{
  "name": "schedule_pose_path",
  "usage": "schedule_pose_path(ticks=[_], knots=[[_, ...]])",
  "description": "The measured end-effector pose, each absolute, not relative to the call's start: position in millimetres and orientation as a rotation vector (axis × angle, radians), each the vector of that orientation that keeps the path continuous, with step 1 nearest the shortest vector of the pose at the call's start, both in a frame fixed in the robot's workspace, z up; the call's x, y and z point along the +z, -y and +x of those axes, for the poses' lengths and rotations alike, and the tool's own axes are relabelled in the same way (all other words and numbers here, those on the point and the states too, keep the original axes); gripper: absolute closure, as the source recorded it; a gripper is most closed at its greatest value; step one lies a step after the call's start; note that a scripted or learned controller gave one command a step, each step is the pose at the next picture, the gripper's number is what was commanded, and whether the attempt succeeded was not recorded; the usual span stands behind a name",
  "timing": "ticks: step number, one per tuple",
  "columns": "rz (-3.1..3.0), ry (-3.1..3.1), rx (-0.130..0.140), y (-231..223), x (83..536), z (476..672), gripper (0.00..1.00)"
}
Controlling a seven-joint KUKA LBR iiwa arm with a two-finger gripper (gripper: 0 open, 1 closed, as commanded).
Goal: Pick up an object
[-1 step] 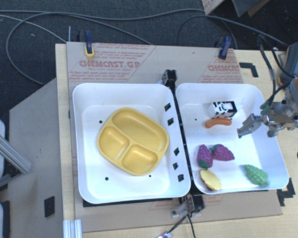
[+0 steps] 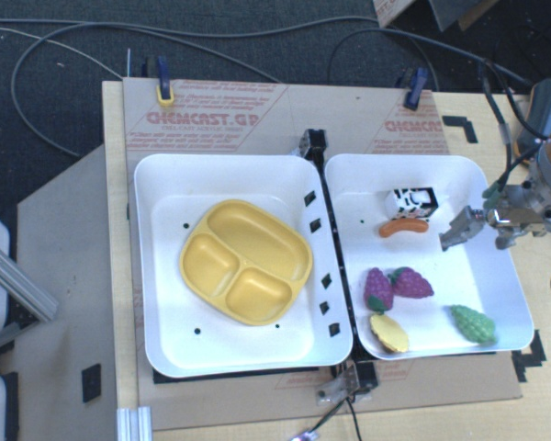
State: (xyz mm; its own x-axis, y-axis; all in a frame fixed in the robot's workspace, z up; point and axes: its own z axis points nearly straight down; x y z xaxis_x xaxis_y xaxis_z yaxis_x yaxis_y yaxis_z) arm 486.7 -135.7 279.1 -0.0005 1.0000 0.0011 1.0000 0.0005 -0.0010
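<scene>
Camera view: we find the arm [image 2: 544,136] entering from the right edge and reaching over the right side of the right bin [image 2: 496,288]. Its hand [image 2: 485,226] hangs above that bin's right part, wrist to the right and fingers pointing left toward the bin's middle. One grey finger [image 2: 459,229] juts out to the left and slightly down, with bare white bin floor beneath it. We see nothing between the fingers, but we cannot tell from this angle whether the hand is open or closed.

In the right bin we note five items. A black-and-white object [image 2: 413,199] sits in the upper middle, with an orange sausage-shaped piece [image 2: 403,229] just below it, touching or nearly so. Both are to the left of the hand and apart from it. Lower down lie two purple grape clusters [image 2: 397,286] side by side, a yellow piece [image 2: 389,332] near the front left corner, and a green bumpy piece [image 2: 473,323] toward the front right.

The left bin [image 2: 156,246] holds a yellow divided plate [image 2: 245,261], roughly central.

Both bins rest on the worktop [image 2: 211,118].
</scene>
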Motion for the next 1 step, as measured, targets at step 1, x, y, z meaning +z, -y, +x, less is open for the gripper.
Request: schedule_pose_path(ticks=[1], knots=[[-2.216,2.215,0.005,130.3,217.4,483.0,0.00]])
